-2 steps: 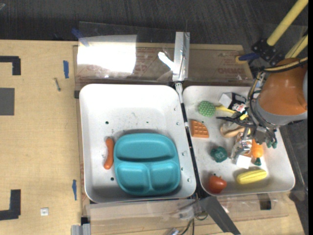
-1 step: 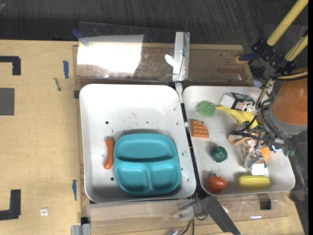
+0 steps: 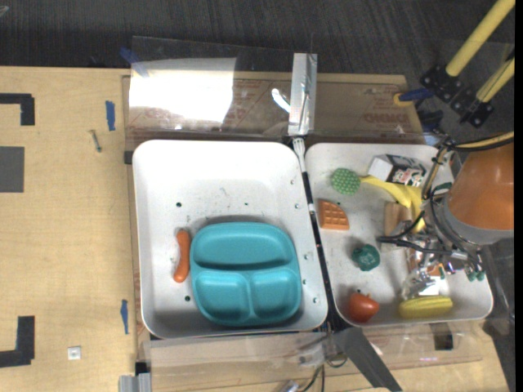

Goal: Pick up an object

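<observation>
Since the arm hung low over the right bin (image 3: 482,300), the gripper (image 3: 425,280) sat just above the yellow piece (image 3: 425,305), presumably its target; jaw state could not be told.

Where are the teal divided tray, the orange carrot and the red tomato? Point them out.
teal divided tray (image 3: 245,282): camera view, on its middle ridge.
orange carrot (image 3: 181,256): camera view, mid-length of its body.
red tomato (image 3: 361,306): camera view, centre of its skin.

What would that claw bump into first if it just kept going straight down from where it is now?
Probably the yellow toy lying on the floor of the right bin: the gripper hangs just above it, pointing down. Depth is hard to judge from this slanted view, so it might land on bare floor beside it.
</observation>
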`<state>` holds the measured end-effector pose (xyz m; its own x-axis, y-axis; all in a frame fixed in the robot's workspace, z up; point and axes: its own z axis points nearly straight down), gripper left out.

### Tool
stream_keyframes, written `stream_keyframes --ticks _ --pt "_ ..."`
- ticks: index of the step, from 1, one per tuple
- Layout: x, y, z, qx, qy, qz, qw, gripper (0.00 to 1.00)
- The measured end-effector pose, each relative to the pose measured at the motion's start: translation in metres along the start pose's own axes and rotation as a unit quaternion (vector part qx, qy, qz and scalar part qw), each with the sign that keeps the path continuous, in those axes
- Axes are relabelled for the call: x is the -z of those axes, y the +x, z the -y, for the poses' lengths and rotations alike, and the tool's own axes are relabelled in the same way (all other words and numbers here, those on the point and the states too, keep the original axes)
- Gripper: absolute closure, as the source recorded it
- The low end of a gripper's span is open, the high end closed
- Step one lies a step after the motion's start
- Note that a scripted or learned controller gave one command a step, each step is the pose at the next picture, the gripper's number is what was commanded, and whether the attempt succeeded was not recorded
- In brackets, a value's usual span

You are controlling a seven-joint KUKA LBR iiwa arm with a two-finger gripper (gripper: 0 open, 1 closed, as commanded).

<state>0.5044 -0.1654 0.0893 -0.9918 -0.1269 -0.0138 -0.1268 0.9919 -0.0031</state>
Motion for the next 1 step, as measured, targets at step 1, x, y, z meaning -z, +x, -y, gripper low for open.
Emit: stream_keyframes --ticks 1 --pt "-0.0014 -0.0709 -0.0486 -0.086 -0.001 -0.001 0.9963 0.0"
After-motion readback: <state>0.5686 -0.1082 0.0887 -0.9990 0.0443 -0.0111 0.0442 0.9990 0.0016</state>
